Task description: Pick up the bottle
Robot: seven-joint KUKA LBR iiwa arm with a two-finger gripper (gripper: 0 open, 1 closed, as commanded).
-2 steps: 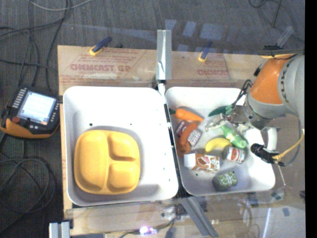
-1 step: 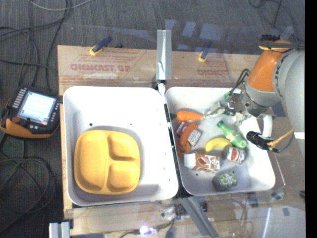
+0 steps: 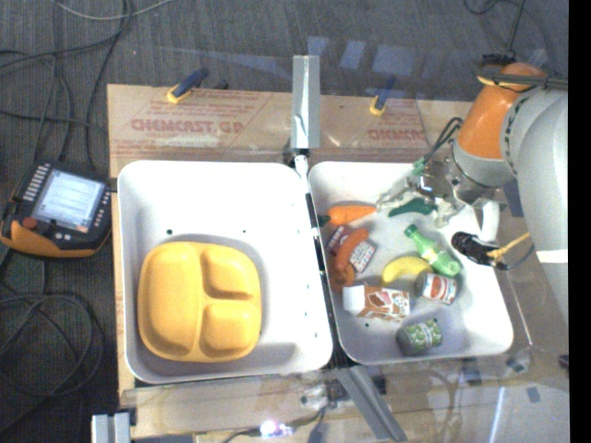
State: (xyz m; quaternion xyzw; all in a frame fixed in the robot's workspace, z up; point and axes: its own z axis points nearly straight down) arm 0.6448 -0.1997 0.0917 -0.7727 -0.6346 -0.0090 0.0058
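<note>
The bottle (image 3: 433, 251) is small and green, lying on its side in the right bin (image 3: 480, 326), near that bin's right wall. My gripper (image 3: 415, 189) hangs over the bin's far part, above and a little left of the bottle, apart from it. Its teal-tipped fingers (image 3: 410, 209) stand open with nothing between them. The grey arm with its orange band (image 3: 488, 123) reaches in from the right.
Crowded round the bottle are a banana (image 3: 404, 269), a red can (image 3: 437, 288), a carrot (image 3: 351, 214), a brown packet (image 3: 355, 248), a white carton (image 3: 377, 301) and a dark lump (image 3: 420, 336). The left bin (image 3: 148, 187) holds a yellow compartment tray (image 3: 200, 300).
</note>
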